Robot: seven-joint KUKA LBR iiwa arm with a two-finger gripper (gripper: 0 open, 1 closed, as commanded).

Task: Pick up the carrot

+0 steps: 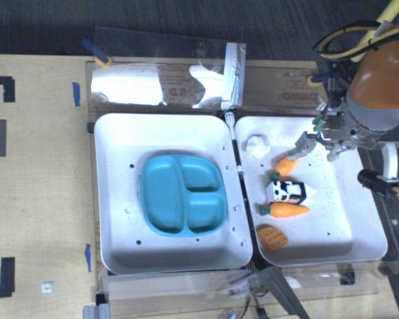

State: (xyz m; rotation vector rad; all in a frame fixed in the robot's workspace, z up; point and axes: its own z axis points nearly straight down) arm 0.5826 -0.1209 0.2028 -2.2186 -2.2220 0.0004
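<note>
One carrot touches the pincer tip — lower-left of it.

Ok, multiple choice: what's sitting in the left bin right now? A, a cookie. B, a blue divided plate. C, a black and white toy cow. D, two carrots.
B: the blue divided plate lies in the left bin, while the carrots, the black and white toy and the cookie-like piece are all in the right bin.

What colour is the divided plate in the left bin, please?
Light blue plate, clearest in the camera view.
</note>
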